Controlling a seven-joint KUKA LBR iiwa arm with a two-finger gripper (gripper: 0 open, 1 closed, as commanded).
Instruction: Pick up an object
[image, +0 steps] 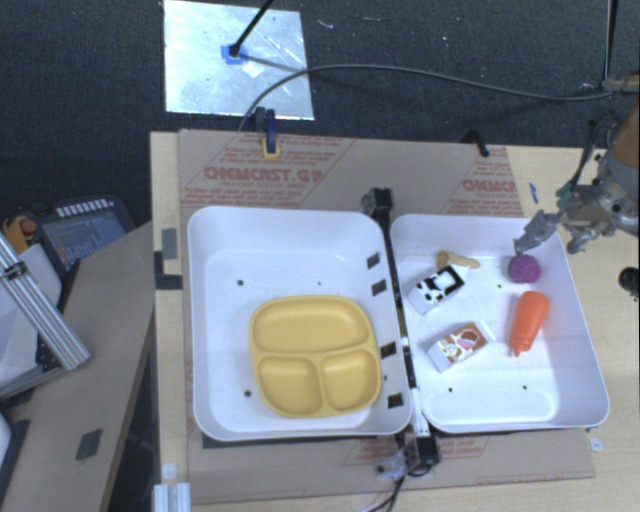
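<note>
The worktop (165, 300) carries two shallow white bins side by side. The left bin (215, 250) holds a yellow divided plate (315, 355), which lies toward 6 o'clock in that bin, with one long compartment on its far side and two smaller ones on its near side.

The right bin (570, 400) holds the small things. An orange carrot (527, 320) lies at about 3 o'clock in it, narrow end pointing to 6 o'clock. A small picture box (460, 345) sits near the bin's centre, tilted. A black-and-white cow-patterned carton (438, 290) lies toward 10 o'clock, with a tan piece (455, 261) touching its far end. A purple ball-like thing (524, 267) rests at about 1 o'clock, just above the carrot.

The arm comes in at 3 o'clock of the view, and the tool (550, 232) hangs over the right bin's far right corner, just beside the purple thing. Its two fingers stand spread apart with nothing between them.
</note>
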